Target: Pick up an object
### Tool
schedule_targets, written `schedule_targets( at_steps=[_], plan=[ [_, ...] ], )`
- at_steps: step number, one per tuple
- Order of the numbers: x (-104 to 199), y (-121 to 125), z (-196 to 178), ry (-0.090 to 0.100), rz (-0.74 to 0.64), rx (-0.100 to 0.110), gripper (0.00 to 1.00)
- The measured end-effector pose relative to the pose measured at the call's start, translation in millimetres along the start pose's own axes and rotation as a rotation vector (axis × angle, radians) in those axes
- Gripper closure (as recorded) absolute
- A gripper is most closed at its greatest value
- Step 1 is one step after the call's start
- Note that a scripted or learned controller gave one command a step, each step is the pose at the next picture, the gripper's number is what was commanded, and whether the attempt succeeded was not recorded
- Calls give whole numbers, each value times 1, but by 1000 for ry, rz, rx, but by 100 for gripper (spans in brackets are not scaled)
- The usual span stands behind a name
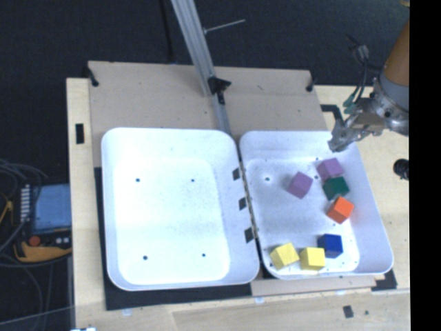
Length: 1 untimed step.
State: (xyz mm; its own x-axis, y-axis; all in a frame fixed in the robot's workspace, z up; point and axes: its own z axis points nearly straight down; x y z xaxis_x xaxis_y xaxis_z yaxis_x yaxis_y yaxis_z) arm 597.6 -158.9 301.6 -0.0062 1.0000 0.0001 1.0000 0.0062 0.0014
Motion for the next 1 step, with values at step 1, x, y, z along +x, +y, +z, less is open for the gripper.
schedule_targets(
  at_steps=[1],
  plan=[
    [44, 1, 16, 0, 0, 1, 100]
  ],
)
